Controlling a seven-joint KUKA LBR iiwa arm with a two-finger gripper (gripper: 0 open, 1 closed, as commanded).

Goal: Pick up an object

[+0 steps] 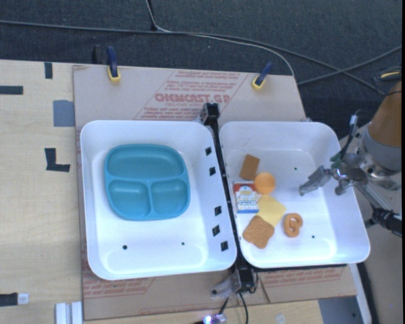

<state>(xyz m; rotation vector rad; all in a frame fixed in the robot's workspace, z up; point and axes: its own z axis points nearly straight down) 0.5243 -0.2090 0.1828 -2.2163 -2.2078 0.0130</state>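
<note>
the right bin [324, 140] anchors the scene: left of it, the left bin [94, 248] holds a teal divided plate [147, 181]. the gripper [327, 181] hangs over the right bin's right side, fingers spread wide, gripping nothing. toy foods cluster at that bin's left, including a toast slice [258, 231], an orange ball [264, 182] and a small pretzel [293, 224].

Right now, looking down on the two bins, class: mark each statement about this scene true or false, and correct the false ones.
1. The blue divided plate lies in the left bin. True.
2. The orange ball sits on the blue plate. False: it lies in the right bin, among the other food items.
3. The gripper holds the small pretzel. False: the pretzel lies on the bin floor, apart from it.
4. The toast slice lies in the right bin. True.
</note>
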